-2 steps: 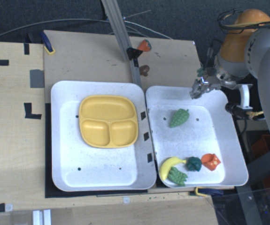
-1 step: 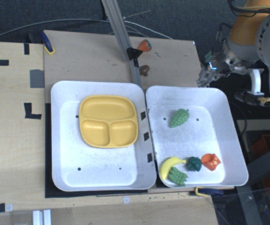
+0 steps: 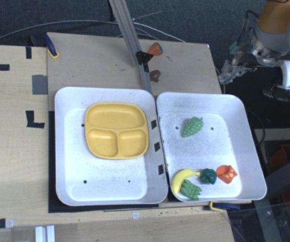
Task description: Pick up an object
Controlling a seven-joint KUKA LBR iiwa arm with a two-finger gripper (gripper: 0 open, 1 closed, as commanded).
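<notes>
The right bin (image 3: pixel 245 135) holds a green bunch of grapes (image 3: pixel 192 126) near its middle. Along its front edge lie a yellow banana (image 3: pixel 180 178), a light green leafy piece (image 3: pixel 190 189), a dark teal piece (image 3: pixel 208 176) and a red-orange piece (image 3: pixel 226 173), packed close together. My gripper (image 3: pixel 229 70) hangs off the bench beyond the right bin's far right corner, below the arm's orange band (image 3: pixel 276 11). It is well away from every object and nothing shows in it.
A yellow three-part plate (image 3: pixel 117 130) lies in the left bin (image 3: pixel 66 150). A grey slanted pole (image 3: pixel 127 21) rises behind the bins, with a small orange item (image 3: pixel 156 48) and a brown one (image 3: pixel 155 75) on the bench near it.
</notes>
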